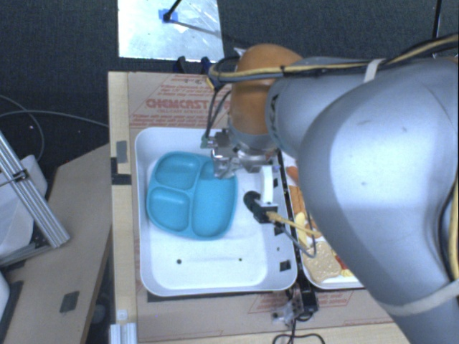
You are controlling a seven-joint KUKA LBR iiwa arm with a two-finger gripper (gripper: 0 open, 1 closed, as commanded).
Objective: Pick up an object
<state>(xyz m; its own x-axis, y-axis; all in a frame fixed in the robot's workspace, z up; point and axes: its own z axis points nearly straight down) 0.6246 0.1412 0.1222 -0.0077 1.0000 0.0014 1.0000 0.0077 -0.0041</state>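
Blue divided plate (191, 203) flat in the left bin (215, 282), toward its far half, right rim near the bin's right wall. Gripper (224, 162) low over the plate's far right corner, at or just above the rim; contact unclear, finger state impossible to tell. Arm (358, 163) covering most of the right bin (331, 276); small items along its near edge, too hidden to name. Judged step: descent onto plate rim. Next: seat over the rim, close, lift straight.

Grey arm (358, 156) over left bin (165, 271), pincer (224, 165) at blue tray (190, 196)
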